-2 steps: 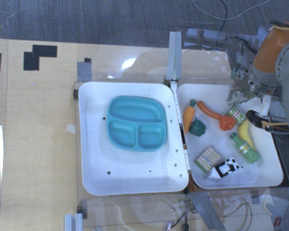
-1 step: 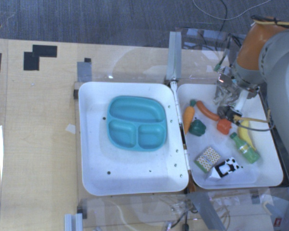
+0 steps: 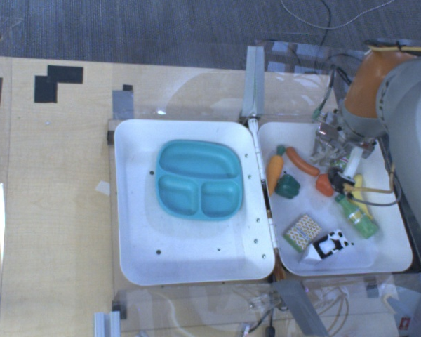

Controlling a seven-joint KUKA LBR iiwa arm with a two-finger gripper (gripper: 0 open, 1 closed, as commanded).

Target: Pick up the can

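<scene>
Can is proving hard to single out: a silvery shape [image 3: 325, 136] right against my pincer [image 3: 335, 150] may be it, but I am not managing to tell. I am hanging over the right bin [image 3: 400, 258], with the sausage [image 3: 302, 162] just beside my pincer and the green bottle [image 3: 358, 217] nearer the camera. How wide my pincer is standing, I cannot tell. I am judging this the approach; next calls for confirming the target, then closing.

Pale wooden bench [image 3: 49, 209], grey carpet floor [image 3: 126, 16] beyond
</scene>
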